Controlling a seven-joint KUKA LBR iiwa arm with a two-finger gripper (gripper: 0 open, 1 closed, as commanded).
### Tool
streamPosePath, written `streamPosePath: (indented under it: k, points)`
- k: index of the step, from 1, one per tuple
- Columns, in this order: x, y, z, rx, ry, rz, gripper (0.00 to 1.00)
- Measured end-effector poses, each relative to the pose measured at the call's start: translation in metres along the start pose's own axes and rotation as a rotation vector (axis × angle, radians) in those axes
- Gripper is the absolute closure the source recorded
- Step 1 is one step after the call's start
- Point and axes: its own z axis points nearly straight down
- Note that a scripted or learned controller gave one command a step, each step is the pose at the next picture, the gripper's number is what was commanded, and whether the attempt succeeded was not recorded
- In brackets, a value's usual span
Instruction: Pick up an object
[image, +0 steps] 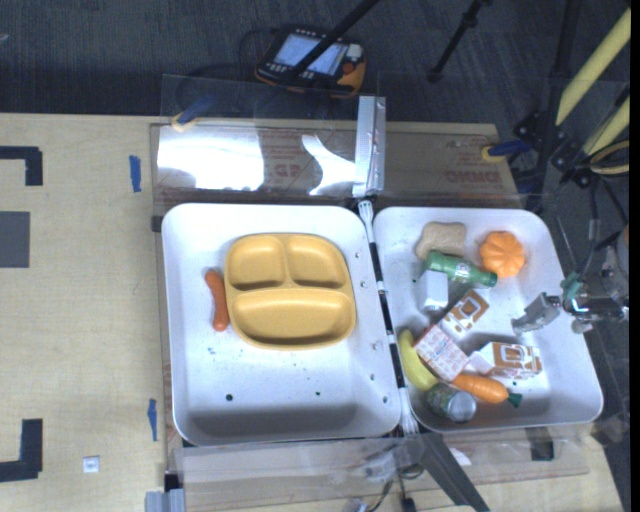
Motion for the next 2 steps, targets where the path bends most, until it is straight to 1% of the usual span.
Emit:
streamPosePath:
  k: [1,2]
  points:
    - [0.025,0.003,0.098,-0.021,-0.009,0.005,0.00]
    - [0.019,0.044,0.113,-0.037,-0.010,0.004,0.00]
